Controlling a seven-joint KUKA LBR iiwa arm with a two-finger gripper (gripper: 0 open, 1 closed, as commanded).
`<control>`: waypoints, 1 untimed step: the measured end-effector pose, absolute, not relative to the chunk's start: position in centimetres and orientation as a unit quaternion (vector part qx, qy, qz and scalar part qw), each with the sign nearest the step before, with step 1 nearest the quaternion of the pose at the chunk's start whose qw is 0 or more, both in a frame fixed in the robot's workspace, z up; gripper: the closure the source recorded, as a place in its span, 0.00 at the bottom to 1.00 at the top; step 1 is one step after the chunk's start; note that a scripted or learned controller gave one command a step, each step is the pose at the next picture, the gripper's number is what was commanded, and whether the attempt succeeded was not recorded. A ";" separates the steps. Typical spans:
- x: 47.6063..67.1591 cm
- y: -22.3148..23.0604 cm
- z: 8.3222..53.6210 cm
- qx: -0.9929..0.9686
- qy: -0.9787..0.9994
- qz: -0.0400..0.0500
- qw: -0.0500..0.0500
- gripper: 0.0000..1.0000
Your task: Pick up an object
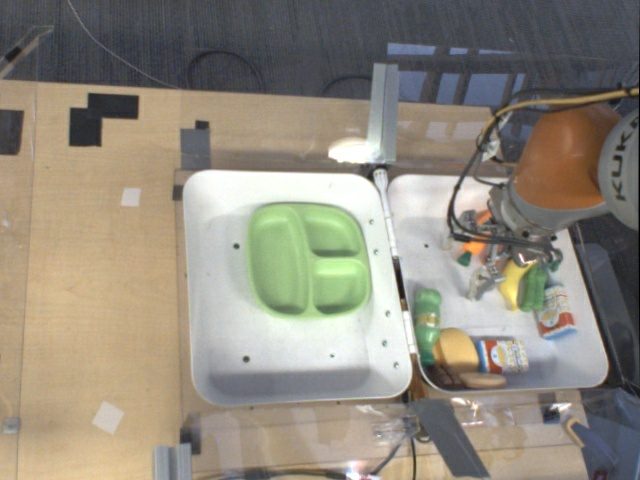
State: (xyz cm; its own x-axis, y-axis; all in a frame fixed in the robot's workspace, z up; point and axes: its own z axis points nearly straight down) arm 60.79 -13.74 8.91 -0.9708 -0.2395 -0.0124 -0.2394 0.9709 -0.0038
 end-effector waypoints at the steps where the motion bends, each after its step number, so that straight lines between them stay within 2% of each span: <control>1: 59.7 -13.5 9.0 -0.224 0.975 -0.002 0.008 0.00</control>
State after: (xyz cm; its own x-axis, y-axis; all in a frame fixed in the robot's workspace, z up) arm 59.70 -13.53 8.95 -0.8996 -0.4364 -0.0142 -0.4363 0.8998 -0.0076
